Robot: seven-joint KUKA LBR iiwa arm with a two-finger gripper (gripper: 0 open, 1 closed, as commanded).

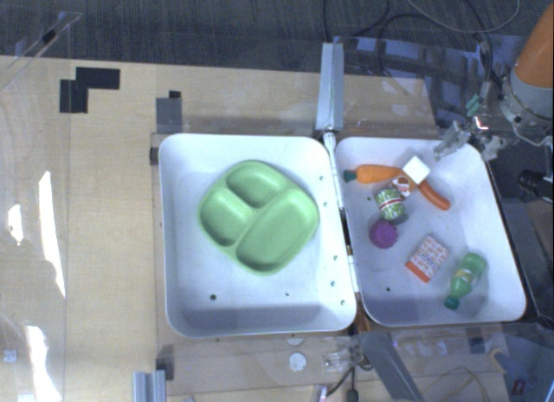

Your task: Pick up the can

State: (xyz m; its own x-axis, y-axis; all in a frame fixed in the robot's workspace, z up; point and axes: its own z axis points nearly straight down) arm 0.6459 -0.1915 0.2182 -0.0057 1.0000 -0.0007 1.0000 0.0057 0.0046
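The bench carries two white bins side by side. The left bin (pixel 173 244) holds a green plate (pixel 260 216) with three compartments, lying near the bin's middle and slightly toward its far edge.

The right bin (pixel 502 301) holds the loose things. The can (pixel 392 202) lies in the left half of this bin, a little toward the far edge, with a green, red and white label. Just beyond it a carrot (pixel 377 173) lies along the far edge, its green end toward the bin's left wall. A white block (pixel 416 169) sits at the carrot's right end, and an orange piece (pixel 435 196) slants from under the block toward the right. A purple ball (pixel 384 234) rests just on the near side of the can, close to it or touching. Right of the ball lies a small orange and white box (pixel 428 258), tilted. A green bottle (pixel 465 279) lies near the bin's near right corner, its cap pointing toward the near edge.

The arm comes in from the right, orange band at the frame's edge. The gripper (pixel 456 138) hangs over the far right corner of the right bin, well apart from the can. Its fingers are too small and blurred to judge, so I cannot tell how wide they stand. Nothing shows between them.
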